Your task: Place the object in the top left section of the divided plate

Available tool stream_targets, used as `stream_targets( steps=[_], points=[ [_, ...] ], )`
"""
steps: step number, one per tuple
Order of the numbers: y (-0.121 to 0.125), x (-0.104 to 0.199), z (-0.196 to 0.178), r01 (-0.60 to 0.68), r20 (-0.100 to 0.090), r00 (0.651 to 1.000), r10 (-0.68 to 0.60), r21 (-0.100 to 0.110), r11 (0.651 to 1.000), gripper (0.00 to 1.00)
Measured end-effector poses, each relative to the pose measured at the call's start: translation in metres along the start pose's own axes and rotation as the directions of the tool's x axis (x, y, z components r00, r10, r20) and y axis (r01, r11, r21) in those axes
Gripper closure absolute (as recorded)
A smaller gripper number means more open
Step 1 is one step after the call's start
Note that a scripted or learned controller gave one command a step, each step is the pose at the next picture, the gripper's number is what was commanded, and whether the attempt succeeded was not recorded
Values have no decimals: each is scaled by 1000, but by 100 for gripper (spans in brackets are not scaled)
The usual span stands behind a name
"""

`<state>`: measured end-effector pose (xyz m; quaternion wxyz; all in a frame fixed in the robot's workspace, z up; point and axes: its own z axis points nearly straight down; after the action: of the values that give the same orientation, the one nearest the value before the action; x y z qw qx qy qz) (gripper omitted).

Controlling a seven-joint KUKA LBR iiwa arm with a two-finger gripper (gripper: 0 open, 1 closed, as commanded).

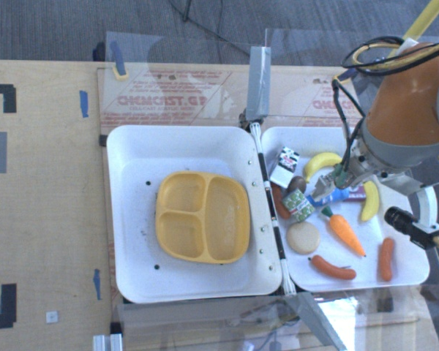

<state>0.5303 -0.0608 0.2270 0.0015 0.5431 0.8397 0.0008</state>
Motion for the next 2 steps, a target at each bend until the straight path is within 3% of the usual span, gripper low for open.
stream_targets(
  steps=[1,2],
  points=[
    [-62,-15,-8,-91,-2,996,91,3,996,100],
    [-44,27,42,246,-4,969,-246,2,969,100]
  ],
)
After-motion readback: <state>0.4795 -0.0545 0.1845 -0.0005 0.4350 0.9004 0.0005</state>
